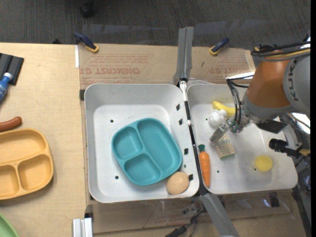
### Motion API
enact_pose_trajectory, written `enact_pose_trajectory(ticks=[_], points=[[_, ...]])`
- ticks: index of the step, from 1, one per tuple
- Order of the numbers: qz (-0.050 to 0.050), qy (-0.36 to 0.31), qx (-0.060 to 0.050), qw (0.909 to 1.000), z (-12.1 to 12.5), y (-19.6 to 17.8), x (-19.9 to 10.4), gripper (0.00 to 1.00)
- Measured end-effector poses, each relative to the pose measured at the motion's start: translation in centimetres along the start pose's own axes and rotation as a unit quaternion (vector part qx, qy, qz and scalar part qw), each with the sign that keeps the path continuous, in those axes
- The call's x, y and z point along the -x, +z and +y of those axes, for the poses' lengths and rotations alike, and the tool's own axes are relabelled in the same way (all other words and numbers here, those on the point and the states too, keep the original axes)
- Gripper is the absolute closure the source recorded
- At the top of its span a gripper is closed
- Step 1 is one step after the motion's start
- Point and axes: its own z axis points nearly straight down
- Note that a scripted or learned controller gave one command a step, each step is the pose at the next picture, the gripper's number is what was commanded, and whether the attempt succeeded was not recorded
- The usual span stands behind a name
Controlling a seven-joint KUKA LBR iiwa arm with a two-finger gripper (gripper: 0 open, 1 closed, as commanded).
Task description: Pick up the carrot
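The carrot (204, 168) lies untouched along the right bin's left wall, below and to the left of the tool (220, 132). The tool hangs over a sponge (226, 145); whether it is spread or closed I cannot tell, so the whole pickup remains.

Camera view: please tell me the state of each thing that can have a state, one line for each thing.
carrot: lying flat by the right bin's left wall, not gripped.
gripper: above the right bin, over the speckled sponge; nothing seen between its fingers.
teal tray: right side up in the left bin, compartments bare.
egg-shaped object: resting against the teal tray's corner.
yellow tray: right side up on the bench.
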Motion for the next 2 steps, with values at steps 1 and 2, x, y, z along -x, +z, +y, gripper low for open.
enact_pose_trajectory(ticks=[1,2], points=[[-0.002,-0.086,0.001,0.9963,-0.4,-5.6,3.7,0.00],[-0.002,-0.169,0.001,0.9856,2.9,-6.1,9.9,0.00]])
